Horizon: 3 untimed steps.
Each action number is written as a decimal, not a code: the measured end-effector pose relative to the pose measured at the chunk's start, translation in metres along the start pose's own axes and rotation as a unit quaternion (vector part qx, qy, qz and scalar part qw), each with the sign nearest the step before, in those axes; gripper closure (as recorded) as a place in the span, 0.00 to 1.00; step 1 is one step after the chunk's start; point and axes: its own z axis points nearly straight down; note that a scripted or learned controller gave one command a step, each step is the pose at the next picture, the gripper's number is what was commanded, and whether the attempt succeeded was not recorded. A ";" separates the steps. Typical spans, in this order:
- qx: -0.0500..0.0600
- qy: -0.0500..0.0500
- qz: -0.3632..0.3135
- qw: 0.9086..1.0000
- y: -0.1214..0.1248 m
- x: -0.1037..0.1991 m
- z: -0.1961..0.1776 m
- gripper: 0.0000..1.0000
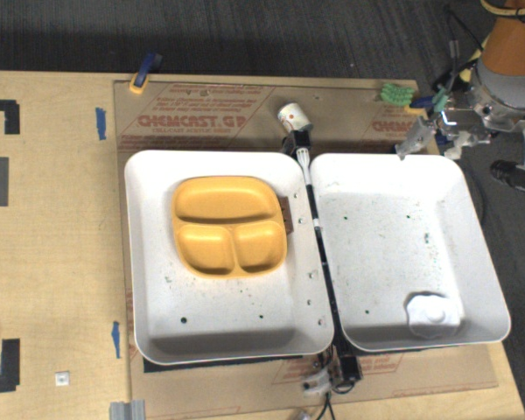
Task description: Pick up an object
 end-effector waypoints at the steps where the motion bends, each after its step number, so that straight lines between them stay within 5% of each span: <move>1: 0.001 0.000 0.043 0.999 -0.102 0.032 0.126 0.00; 2: 0.001 0.006 0.043 0.999 -0.062 -0.025 0.153 0.00; 3: -0.001 0.000 0.004 1.000 -0.011 0.004 0.152 0.00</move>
